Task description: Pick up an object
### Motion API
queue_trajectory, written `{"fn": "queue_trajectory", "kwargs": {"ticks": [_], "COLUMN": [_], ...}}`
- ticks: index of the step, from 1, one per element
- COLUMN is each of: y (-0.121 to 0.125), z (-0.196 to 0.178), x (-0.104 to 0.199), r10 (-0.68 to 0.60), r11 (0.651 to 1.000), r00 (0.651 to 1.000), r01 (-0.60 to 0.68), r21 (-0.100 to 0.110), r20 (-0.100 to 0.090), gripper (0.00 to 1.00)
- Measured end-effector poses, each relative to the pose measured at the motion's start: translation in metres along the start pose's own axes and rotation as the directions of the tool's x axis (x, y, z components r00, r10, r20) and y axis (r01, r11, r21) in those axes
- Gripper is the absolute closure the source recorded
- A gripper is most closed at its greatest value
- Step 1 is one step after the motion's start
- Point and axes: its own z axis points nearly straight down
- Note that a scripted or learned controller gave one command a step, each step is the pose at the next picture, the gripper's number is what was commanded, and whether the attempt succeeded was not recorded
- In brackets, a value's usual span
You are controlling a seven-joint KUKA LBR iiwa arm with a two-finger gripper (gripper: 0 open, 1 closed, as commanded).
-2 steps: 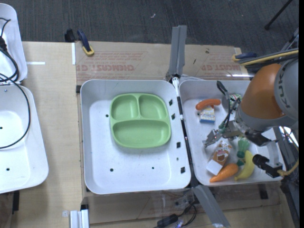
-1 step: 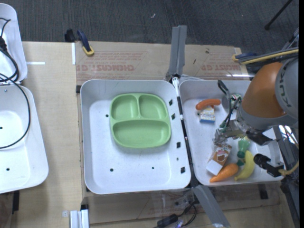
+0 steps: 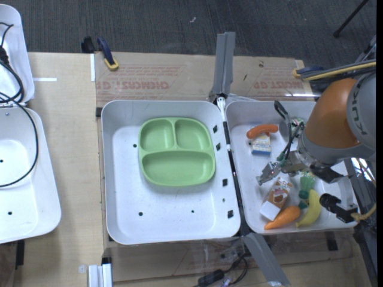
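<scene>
Arm: the grey arm (image 3: 350, 115) with its orange band comes in from the right and bends down over the right bin (image 3: 239, 160).
Gripper: the gripper (image 3: 269, 173) is low in the middle of the right bin. Its metal fingers point toward the left. They look a little apart, with nothing between them.
Things to pick: they all lie in the right bin, close together.
Hot dog: a small orange toy hot dog (image 3: 262, 130) lies near the top of the bin.
Box: a little blue and white box (image 3: 260, 144) sits just under the hot dog.
Snack pack: a brown and white snack pack (image 3: 276, 196) lies just below the gripper, very near its tips.
Carrot: an orange carrot (image 3: 282, 217) lies at the bottom of the bin, touching the snack pack.
Banana: a yellow banana (image 3: 310, 209) lies beside the carrot, on its right.
Green piece: a small green thing (image 3: 307, 184) sits above the banana, partly under the arm. What it is cannot be told.
Left bin: the left bin (image 3: 119, 178) holds a green plate (image 3: 176, 151) with three parts.
In the way: the arm covers the right side of the right bin.
</scene>
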Motion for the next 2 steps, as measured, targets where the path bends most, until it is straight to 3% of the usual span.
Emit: {"fn": "queue_trajectory", "kwargs": {"ticks": [1,2], "y": [-0.053,0.010], "z": [0.011,-0.016], "x": [-0.017,-0.020], "r10": [-0.035,-0.062], "r11": [0.999,0.998], "r00": [0.999,0.998], "r01": [0.035,0.062], "r21": [-0.011,-0.011], "r20": [0.004,0.005], "gripper": [0.00,0.00]}}
